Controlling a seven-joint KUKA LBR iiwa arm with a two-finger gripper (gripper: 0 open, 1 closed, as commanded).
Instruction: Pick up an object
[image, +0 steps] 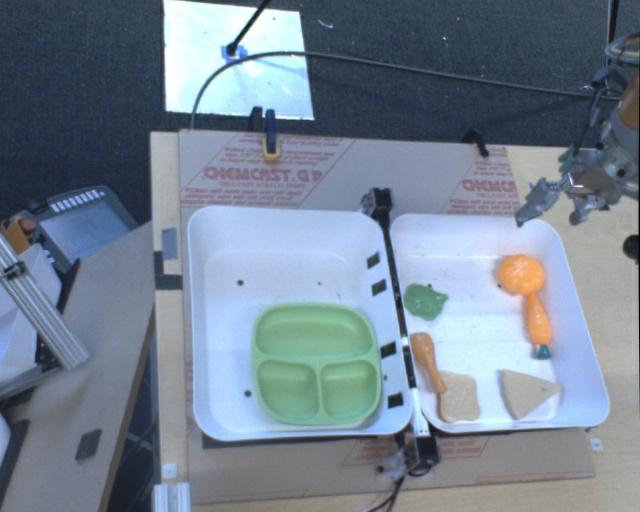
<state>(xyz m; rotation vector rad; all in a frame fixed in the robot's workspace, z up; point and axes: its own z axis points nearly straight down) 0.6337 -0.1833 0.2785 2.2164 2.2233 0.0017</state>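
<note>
Gripper (557, 202) is seen above the right bin's (470, 232) far corner, fingers spread, nothing held. No object is lifted yet. Candidates lie inside: orange toy (526, 290), green piece (424, 299), tan wedge (524, 392). Descent, grasp and lift are judged outstanding.

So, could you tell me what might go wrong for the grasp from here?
The gripper hangs open at the right bin's far corner; a straight descent there could hit the rim. The toast slice and orange stick touch, so picking one may drag the other. The cheese wedge sits near the front wall, leaving little finger room.
</note>
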